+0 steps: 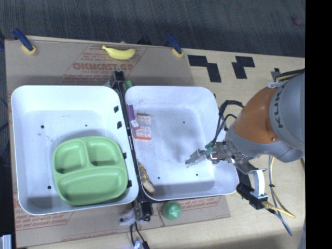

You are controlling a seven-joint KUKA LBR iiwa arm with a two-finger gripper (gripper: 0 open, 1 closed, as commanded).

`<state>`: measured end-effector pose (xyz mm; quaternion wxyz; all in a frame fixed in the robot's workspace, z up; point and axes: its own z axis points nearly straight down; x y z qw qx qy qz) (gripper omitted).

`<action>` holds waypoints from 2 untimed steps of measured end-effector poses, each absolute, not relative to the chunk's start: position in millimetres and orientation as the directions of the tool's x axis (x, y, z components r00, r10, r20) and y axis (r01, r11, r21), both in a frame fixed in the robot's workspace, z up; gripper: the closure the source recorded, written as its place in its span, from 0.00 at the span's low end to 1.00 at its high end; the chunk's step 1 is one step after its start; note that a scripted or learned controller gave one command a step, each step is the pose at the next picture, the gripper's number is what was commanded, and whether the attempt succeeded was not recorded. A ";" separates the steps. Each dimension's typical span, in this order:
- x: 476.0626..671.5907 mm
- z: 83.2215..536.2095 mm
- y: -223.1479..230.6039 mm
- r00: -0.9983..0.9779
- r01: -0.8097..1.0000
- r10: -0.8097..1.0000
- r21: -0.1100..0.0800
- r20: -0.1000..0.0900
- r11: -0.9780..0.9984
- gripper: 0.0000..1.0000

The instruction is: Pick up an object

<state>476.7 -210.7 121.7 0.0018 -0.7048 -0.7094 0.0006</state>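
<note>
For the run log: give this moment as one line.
hand: over right bin, holding nothing seen | packet: right bin, near divider | green tray: left bin | pick: not done

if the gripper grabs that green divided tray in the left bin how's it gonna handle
The green tray looks like rigid moulded plastic, so probably stiff and light. It lies flat and wide, so it likely won't roll, but its low rim may be awkward to pinch.
</note>
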 end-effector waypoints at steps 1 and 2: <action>600.9 91.5 -209.8 -0.006 1.000 1.000 -0.001 0.001 0.006 0.00; 476.0 143.2 -211.8 -0.005 1.000 1.000 -0.003 0.001 0.005 0.00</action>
